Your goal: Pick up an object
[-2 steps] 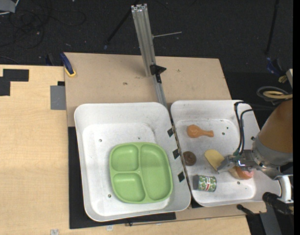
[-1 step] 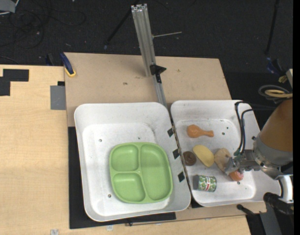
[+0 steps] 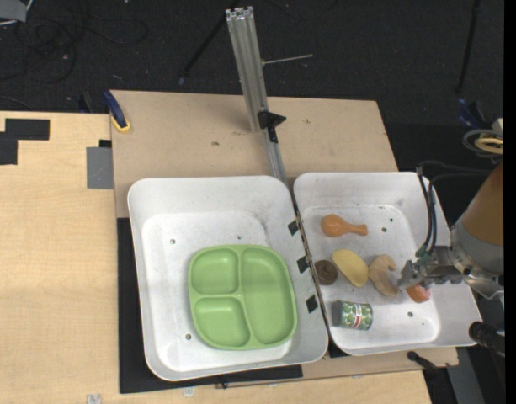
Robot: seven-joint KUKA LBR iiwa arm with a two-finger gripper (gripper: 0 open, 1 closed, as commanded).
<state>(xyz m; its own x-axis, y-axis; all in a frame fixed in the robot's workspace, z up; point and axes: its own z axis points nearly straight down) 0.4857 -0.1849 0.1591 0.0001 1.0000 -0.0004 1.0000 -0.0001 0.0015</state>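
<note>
Green can [image 3: 355, 315] lies at right bin [image 3: 359, 190] front edge. Behind it: brown ball [image 3: 326, 271], yellow piece [image 3: 351, 267], tan lump [image 3: 382, 274], orange gourd shape [image 3: 343, 225]. Gripper [image 3: 412, 278] sits low between lump and a red bit [image 3: 419, 293]; finger state cannot tell. Green divided plate [image 3: 241, 296] in left bin [image 3: 156, 200].

The end effector [image 3: 412, 278] hangs low in the right bin [image 3: 367, 188]; a green divided plate [image 3: 241, 297] fills the left bin [image 3: 156, 217].

Even overhead lighting, bright white bins [image 3: 156, 217] without harsh glare, dark underexposed floor [image 3: 89, 49] along the top of the frame, soft short shadows, slightly grainy overall, gripper [image 3: 413, 276] at right faintly blurred.
</note>
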